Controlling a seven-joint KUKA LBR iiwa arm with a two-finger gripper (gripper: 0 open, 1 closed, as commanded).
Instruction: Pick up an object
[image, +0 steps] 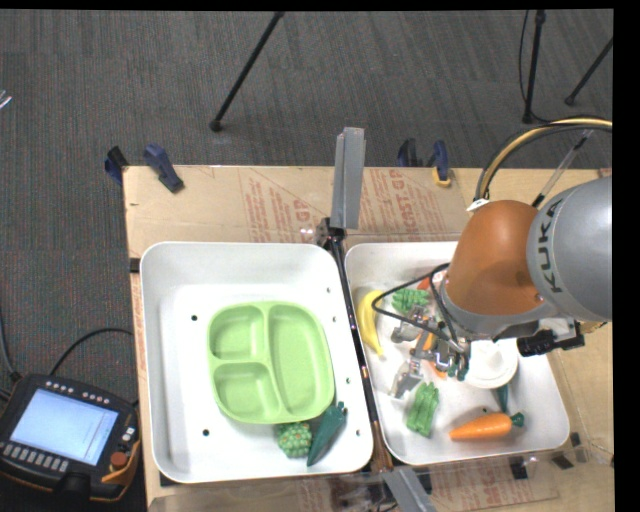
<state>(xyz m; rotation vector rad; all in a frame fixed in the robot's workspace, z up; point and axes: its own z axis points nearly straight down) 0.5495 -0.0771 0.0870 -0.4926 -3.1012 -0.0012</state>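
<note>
Grey-and-orange arm (500, 270) reaching in from the right, wrist bent down into the right bin (395, 255), gripper (412, 378) low among a scatter of toy foods. Whether open or closed: impossible to tell, the tip lost against cables and clutter. Nothing visibly held.

Closest candidate for the pick: a green ridged toy (423, 408), just beside the gripper on its near-edge side, possibly touching, lying flat on the bin floor. Farther the same way and toward the arm's side, an orange carrot (483, 428), on its side near the bin's front corner. Directly toward the arm, a white bowl (492, 368), partly tucked under the wrist. On the far side from the arm, a yellow banana (371, 322) along the bin's inner wall, near but apart. Beyond the gripper toward the bin's back, a small green leafy piece (408, 298).

Across the divider, well apart: the left bin (170, 300) with a green divided plate (270, 362) and two dark green toys (310, 437) at its front edge.

Judged from the pose: a descent aimed at the crowded middle of the bin, where several pieces sit close enough to spoil a clean grasp. Pick not yet made.
</note>
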